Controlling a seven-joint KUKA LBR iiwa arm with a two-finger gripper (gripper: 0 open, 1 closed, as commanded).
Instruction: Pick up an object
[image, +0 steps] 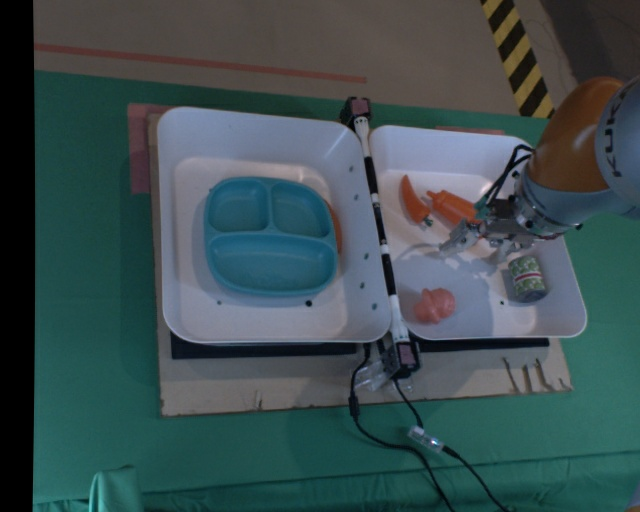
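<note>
From my feed I see two shallow white bins side by side on the green-covered counter (90, 300). The left bin (180, 140), in the left-centre of the frame, holds a teal divided plate (268, 237) with three compartments, lying flat near the bin's middle; a sliver of something orange peeks out along the plate's right edge, too hidden for me to name. The right bin (560, 315) holds the loose pieces: an orange carrot-shaped toy (413, 199) in its upper left part, an orange bottle-like piece (451, 205) just beside it to the right, a pink rounded toy (435, 305) near the bin's lower left, and a small green patterned can (525, 279) lying on its side towards the lower right. The arm comes in from the right of the frame, and my tool (470, 237) sits low over the middle of the right bin, just below the orange bottle-like piece and up-left of the can. Its fingers look spread apart, with nothing between them.
</note>
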